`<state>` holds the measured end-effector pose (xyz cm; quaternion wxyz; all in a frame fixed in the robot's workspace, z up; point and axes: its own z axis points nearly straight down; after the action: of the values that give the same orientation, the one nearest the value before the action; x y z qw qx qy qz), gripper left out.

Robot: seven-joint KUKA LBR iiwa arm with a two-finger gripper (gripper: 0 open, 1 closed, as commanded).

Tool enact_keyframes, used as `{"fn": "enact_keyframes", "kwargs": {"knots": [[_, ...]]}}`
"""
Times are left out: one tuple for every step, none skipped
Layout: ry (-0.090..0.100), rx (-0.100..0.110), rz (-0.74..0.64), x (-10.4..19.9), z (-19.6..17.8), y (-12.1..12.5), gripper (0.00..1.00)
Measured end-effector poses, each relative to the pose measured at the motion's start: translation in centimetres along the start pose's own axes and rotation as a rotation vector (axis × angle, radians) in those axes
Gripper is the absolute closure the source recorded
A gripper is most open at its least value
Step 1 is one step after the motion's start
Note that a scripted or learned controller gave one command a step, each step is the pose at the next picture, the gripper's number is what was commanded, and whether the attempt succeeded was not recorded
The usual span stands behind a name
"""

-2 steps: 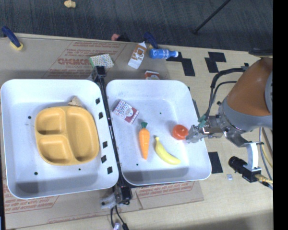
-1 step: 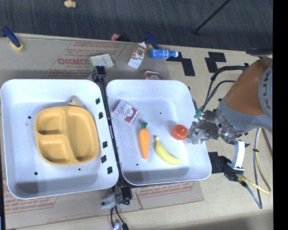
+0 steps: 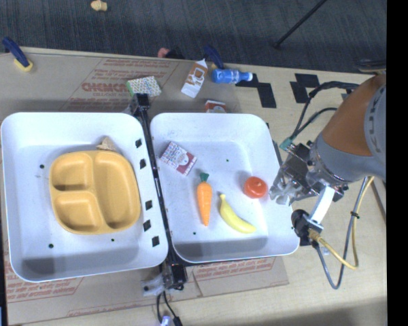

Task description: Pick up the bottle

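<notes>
The small blue plastic bottle lies on its side on the tabletop, beyond the far rim of the right white bin. The hand hovers at that bin's right rim, well apart from the bottle; whether it is apart or together, I cannot tell. Just beside it lies a round orange-red toy fruit.

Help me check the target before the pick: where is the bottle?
The bottle lies on the bench beyond the right bin, outside both bins, just right of a small carton near the far edge.
</notes>
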<state>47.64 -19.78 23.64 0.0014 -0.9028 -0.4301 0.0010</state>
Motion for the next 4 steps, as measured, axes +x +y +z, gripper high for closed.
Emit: {"fn": "enact_keyframes", "kwargs": {"knots": [[0.001,0.0,0.379,1.3,0.4,-1.0,1.0],[0.0,0.001,0.68,-1.0,2.5,0.8,1.0],[0.001,0.001,0.681,-1.0,1.3,0.8,1.0],[0.001,0.0,0.68,-1.0,0.9,0.8,1.0]]}}
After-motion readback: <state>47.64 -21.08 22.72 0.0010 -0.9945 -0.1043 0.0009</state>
